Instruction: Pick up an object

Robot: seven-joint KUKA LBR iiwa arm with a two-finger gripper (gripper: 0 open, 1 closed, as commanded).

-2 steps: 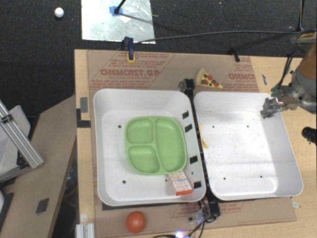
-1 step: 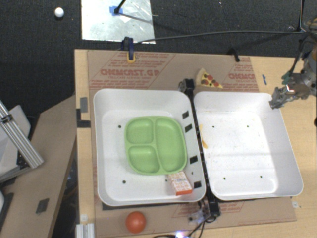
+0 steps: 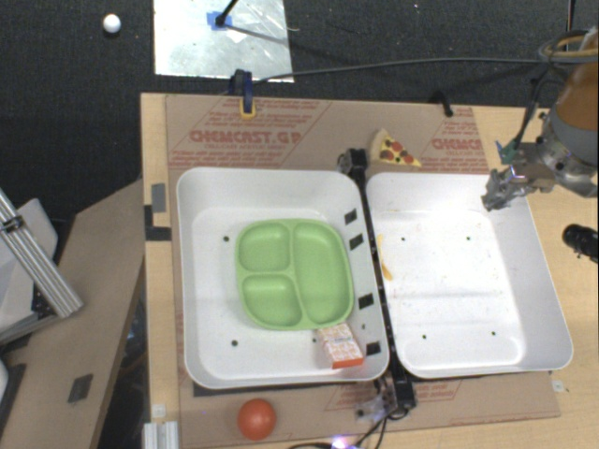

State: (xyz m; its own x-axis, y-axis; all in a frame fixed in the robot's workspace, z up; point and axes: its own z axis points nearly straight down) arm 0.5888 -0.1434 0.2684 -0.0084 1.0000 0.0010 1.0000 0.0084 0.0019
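In the left bin [image 3: 206,251] lies a green divided plate [image 3: 294,273], and a small red and white box [image 3: 339,346] rests by the plate's near right corner. A thin yellow strip [image 3: 384,258] lies at the left side of the right bin [image 3: 552,335]. My gripper [image 3: 504,189] hangs over the right bin's far right corner, apart from every object. Nothing shows between its fingers.
A toy pizza slice [image 3: 395,151] lies on the cardboard just behind the bins. An orange-red ball [image 3: 255,419] sits on the bench in front of the left bin. Black clips [image 3: 354,161] join the bins along the middle seam. A foil sheet [image 3: 221,26] lies far back.
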